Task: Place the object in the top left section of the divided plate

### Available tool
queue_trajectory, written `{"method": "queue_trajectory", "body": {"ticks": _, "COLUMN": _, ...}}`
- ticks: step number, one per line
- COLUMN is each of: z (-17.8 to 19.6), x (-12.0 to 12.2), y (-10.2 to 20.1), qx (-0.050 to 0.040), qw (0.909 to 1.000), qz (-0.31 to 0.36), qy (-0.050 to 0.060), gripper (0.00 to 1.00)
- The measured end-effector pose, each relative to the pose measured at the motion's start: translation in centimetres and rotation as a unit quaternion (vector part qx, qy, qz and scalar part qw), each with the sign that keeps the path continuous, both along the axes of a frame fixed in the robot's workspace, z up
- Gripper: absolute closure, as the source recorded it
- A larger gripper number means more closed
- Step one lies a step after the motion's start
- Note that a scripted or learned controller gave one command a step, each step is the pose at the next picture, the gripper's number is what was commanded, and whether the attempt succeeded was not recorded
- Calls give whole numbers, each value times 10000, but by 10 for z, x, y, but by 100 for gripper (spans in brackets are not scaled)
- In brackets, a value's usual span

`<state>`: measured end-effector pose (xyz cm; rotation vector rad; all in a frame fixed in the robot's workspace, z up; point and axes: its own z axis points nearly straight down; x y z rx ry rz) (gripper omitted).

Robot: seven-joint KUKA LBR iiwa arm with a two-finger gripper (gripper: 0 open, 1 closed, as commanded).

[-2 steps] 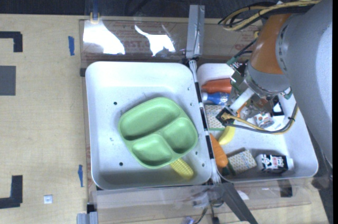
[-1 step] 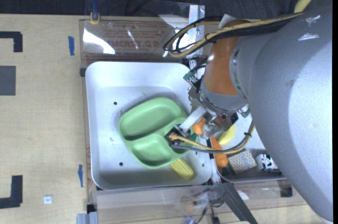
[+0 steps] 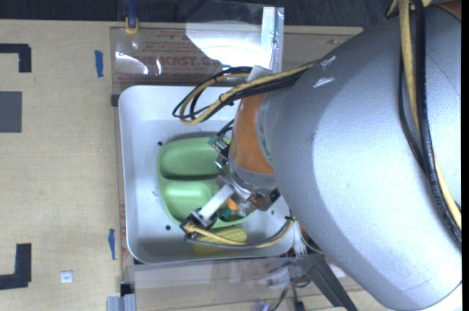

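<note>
The arm (image 3: 366, 155) reaches in from the right of the view, its grey bulk broad and close to the camera; it slants toward the lower left and narrows as it goes; the orange band (image 3: 249, 137) sits just above the wrist, partly shaded by the grey link over it; dark cables (image 3: 196, 100) loop out from beside the band toward the upper left; below the band the wrist (image 3: 245, 181) points down and to the left; the pincer (image 3: 238, 199) sits low at its end, mostly hidden beneath the wrist from this angle.
</note>
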<state>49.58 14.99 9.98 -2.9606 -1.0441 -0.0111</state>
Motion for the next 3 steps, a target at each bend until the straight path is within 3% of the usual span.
{"method": "queue_trajectory", "body": {"ticks": 1, "z": 0, "x": 52, "y": -18, "qx": -7, "qw": 10000, "qz": -22, "qy": 45, "gripper": 100}}
{"method": "queue_trajectory", "body": {"ticks": 2, "z": 128, "x": 57, "y": -115, "qx": -28, "qw": 9994, "qz": 334, "qy": 56, "gripper": 100}}
{"method": "queue_trajectory", "body": {"ticks": 3, "z": 128, "x": 57, "y": -115, "qx": -27, "qw": 9994, "qz": 337, "qy": 54, "gripper": 0}}
